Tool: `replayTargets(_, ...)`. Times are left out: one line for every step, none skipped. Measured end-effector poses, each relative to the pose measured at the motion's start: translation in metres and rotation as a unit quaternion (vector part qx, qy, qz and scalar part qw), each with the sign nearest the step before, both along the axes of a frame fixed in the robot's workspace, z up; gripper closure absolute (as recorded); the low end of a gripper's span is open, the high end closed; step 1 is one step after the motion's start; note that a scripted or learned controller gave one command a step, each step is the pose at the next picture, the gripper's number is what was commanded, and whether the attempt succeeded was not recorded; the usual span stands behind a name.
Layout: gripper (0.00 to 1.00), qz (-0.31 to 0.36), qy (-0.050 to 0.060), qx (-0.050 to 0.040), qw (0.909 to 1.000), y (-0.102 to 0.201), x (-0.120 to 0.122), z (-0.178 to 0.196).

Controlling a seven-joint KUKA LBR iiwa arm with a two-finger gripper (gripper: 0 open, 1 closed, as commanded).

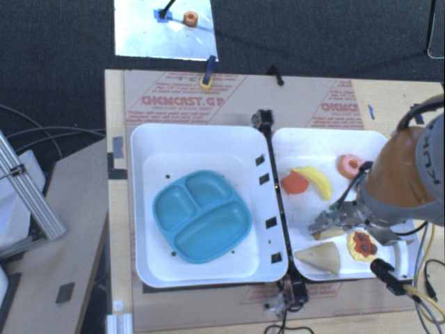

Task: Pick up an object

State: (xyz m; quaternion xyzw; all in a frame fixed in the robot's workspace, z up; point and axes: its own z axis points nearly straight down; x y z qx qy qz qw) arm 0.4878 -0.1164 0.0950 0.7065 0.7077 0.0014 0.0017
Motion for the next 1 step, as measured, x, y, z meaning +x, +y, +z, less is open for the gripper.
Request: replayTargets(1.0,0.007,-0.004,0.0018,1.0,0.0906,0.0147,0.0947)
